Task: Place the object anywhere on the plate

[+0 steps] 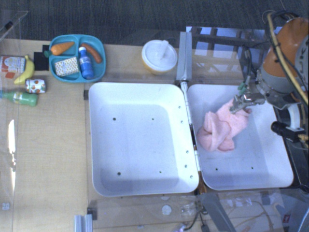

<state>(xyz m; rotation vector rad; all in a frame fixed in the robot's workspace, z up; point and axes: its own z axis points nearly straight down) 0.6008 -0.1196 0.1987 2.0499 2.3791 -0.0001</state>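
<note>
The pink cloth [222, 130] lies crumpled in the right bin [260, 175], toward its left half, with one corner drawn up toward the upper right. The gripper [241, 103] sits right at that raised corner, touching or nearly touching the fabric. How far the jaws are parted, and whether any cloth is between them, I cannot tell from this angle: the metal tips blur into the pink edge.

The step in hand looks like the grasp itself, at the cloth's top corner. The cloth's bulk rests on the bin floor, so no lift is under way.

The plate [99, 50] is the blue divided one on the desk, beyond the left bin [140, 178] at the far left, already carrying toy food in its sections. It is well apart from the cloth, with the whole left bin between them.

The next move calls for a firm pinch on the fabric, then a lift high enough that the hanging cloth clears the bin walls and the hinge between the bins, followed by a long carry leftward. A soft cloth held by one corner may slip or drag.
</note>
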